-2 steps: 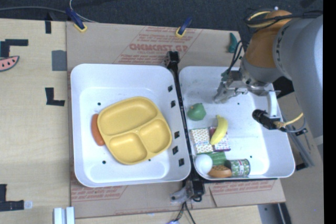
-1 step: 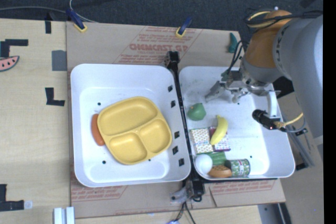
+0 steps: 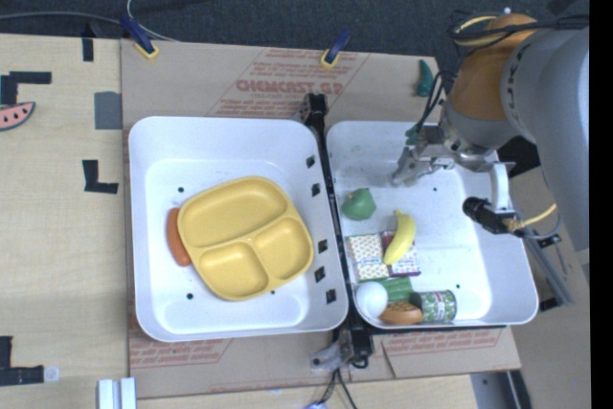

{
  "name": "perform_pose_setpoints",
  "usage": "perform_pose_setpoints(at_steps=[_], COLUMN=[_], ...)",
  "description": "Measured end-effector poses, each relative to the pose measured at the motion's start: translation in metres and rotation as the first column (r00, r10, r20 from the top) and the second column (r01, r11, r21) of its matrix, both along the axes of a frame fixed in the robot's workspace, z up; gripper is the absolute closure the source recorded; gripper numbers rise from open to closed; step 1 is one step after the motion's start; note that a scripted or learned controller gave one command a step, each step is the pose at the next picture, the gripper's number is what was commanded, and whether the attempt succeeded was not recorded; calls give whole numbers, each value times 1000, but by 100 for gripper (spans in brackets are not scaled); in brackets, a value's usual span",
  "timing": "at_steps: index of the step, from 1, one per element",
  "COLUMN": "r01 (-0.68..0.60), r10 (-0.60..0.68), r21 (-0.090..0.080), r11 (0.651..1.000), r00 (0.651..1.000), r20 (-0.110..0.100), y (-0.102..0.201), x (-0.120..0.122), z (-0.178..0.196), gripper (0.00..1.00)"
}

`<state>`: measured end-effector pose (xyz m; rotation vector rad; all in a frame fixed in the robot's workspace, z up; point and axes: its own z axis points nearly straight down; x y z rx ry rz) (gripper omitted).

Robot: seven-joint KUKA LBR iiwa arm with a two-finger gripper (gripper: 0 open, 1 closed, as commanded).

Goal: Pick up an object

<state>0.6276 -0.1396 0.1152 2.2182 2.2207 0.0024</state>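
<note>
The gripper (image 3: 410, 170) is seen low over bare floor in the right bin (image 3: 498, 287); its opening cannot be told. The nearest object, a green piece (image 3: 359, 202), lies just beside; centring above it before descent is advised.

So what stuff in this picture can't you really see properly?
- End effector: too small and dark against the arm in the camera view to tell how its fingers stand.
- Orange thing in the left bin: mostly hidden under the yellow tray.
- Patterned packet: partly covered by the banana; its print is too small to read.
- Can: label too small to read.
</note>
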Motion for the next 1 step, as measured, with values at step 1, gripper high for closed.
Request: perform_pose_setpoints(at_steps=[1], r01=[0], r10=[0], r21=[0], r11=[1000], r00=[1000], r20=[0], y=[0], x=[0], z=[0], gripper=[0])
